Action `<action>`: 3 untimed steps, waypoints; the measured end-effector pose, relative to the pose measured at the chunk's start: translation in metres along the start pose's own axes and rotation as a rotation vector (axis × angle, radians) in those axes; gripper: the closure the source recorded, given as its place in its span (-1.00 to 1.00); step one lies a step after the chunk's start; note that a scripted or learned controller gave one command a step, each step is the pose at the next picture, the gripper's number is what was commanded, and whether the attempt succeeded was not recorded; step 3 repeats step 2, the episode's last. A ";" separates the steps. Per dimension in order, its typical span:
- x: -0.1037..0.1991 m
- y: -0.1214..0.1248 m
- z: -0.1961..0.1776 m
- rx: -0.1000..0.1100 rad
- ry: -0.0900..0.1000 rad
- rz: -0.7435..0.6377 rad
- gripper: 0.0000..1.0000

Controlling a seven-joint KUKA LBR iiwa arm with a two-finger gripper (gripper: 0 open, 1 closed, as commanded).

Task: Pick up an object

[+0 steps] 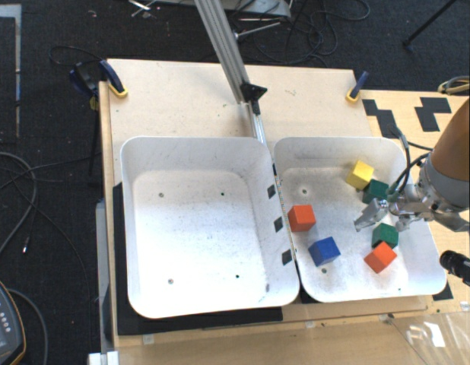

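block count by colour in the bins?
Yellow block: 1
Green blocks: 2
Orange blocks: 2
Blue block: 1
Total: 6, all in the right bin. The gripper hangs between the two green blocks.

Six small blocks (pixel 301 217) scattered in the right bin (pixel 326 154)

matt white plastic bins (pixel 144 158), pale wooden bench (pixel 182 97).
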State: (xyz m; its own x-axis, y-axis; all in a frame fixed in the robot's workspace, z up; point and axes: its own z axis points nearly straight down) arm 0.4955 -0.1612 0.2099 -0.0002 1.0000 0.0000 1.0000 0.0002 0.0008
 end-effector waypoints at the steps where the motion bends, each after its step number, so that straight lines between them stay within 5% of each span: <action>1: -0.029 0.061 0.117 -0.004 -0.003 -0.003 -1.00; 2: -0.013 0.148 0.114 -0.005 0.000 -0.006 -1.00; 3: -0.013 0.148 0.114 -0.005 0.000 -0.006 -1.00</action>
